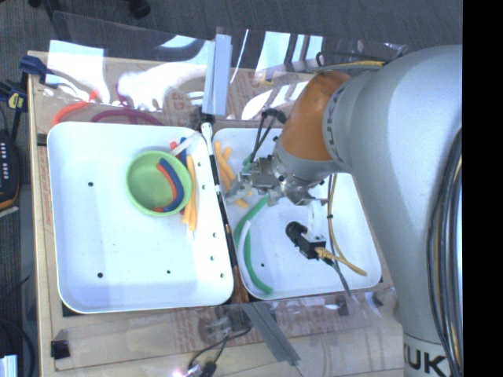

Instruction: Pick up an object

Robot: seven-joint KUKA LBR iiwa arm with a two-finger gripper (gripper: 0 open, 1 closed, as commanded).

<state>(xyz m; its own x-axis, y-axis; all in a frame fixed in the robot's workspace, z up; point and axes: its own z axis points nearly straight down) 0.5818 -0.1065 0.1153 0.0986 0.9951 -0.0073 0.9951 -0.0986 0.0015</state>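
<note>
Dark grey carpet floor [196,2], black chair castors [138,8] at top left, pale wooden bench [134,336], bright glare [75,56] along its far edge

Left bin [94,250]: a green bowl [145,185] holds red and blue curved pieces [167,181]; orange sticks [190,203] lie against the bowl's right side. Right bin [295,277]: a curved green tube [250,258] lies near the left wall, with more orange pieces [225,167] at upper left. The gripper [250,181] sits low between those pieces and the tube.

far corner of the right bin [299,267] behind the arm [393,116], its base past the bottom edge
</note>
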